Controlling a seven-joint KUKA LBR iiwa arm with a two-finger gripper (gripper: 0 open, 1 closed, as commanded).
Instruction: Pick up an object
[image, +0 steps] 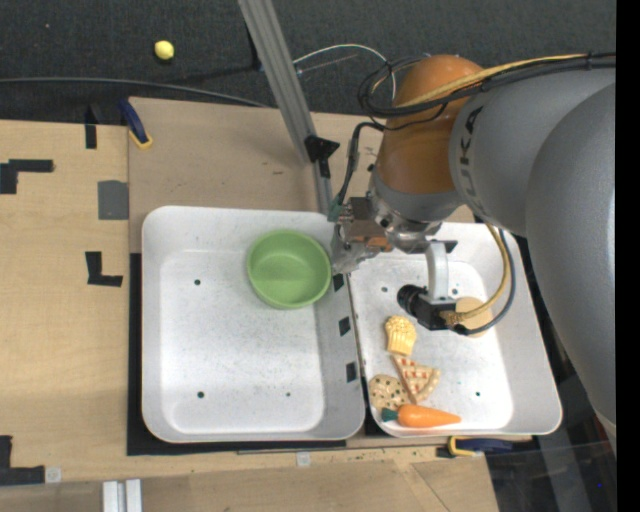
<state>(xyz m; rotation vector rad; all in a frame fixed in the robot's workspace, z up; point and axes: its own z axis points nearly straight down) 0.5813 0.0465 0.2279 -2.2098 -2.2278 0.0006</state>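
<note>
A green bowl (288, 268) sits upright in the left bin (200, 340), near its far right corner. My gripper (345, 250) is low over the divide between the two bins, right against the bowl's right rim. The wrist hides the spot where it meets the rim, so whether it touches the bowl is unclear. In the right bin (500, 390) a yellow corn piece (401, 334), a pizza slice (416, 380), a round cookie (384, 390) and an orange carrot (428, 417) lie together near the front left.
The big grey and orange arm (480, 150) covers the far part of the right bin. A slanted metal pole (285, 85) rises behind the bins. A small yellow ball (164, 49) lies on the dark floor beyond the bench.
</note>
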